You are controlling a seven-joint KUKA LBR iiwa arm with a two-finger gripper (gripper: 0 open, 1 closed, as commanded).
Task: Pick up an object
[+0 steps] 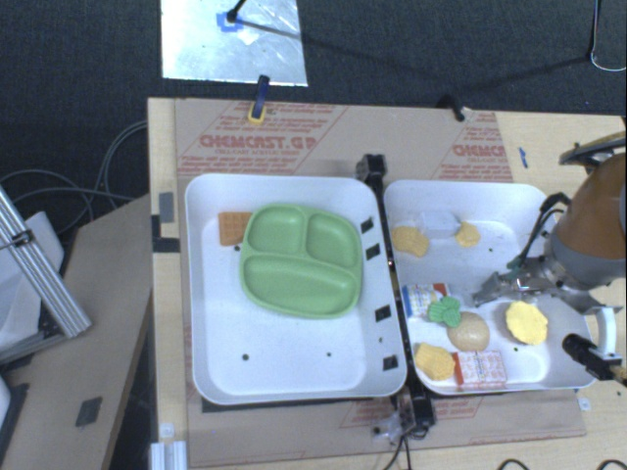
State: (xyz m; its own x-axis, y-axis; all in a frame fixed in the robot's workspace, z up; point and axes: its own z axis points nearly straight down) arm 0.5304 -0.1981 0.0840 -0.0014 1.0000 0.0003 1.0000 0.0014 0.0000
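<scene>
Arm (598,225) low over the right bin (509,199).
Gripper (502,287) points left, above the yellow piece (527,322); its opening cannot be told.

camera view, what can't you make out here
- Gripper: small and blurred, so its finger state is unclear.
- Arm: cut off by the right edge.
- Orange cracker: partly covered by the green divided plate.
- Red-and-white packets: print too small to read.

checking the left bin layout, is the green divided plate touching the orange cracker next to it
Touching. In the camera view the green plate overlaps the right edge of the orange cracker at the plate's upper left rim, with no white bin floor between them.
</scene>
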